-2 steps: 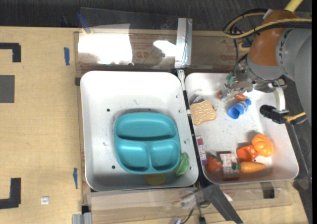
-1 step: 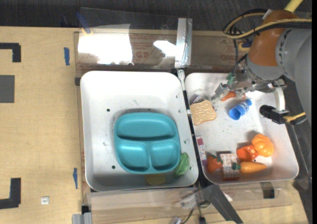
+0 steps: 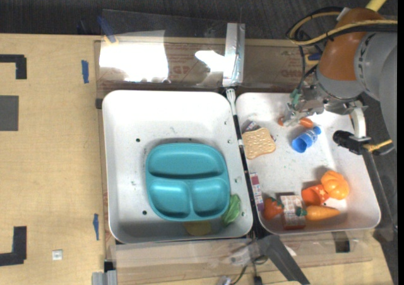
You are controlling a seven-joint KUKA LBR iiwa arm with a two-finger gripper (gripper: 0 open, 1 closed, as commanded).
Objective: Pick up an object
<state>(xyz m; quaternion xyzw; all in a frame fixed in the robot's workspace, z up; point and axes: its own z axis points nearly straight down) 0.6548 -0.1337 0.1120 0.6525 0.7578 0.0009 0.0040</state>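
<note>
My gripper (image 3: 295,112) hangs over the back of the right bin (image 3: 287,167), at the end of the grey arm with the orange band (image 3: 341,57). Just in front of it lie a small orange piece (image 3: 307,123) and a blue cylinder (image 3: 304,141). A tan waffle-like cracker (image 3: 259,143) lies to the left of them, near the bin's left wall. Nothing shows between the gripper's tips.
At the right bin's front are an orange pumpkin-like toy (image 3: 334,184), a carrot (image 3: 322,213), a small box (image 3: 291,205) and a red-orange item (image 3: 271,209). The left bin (image 3: 126,120) holds a teal divided plate (image 3: 187,180) with a green item (image 3: 232,209) at its corner.
</note>
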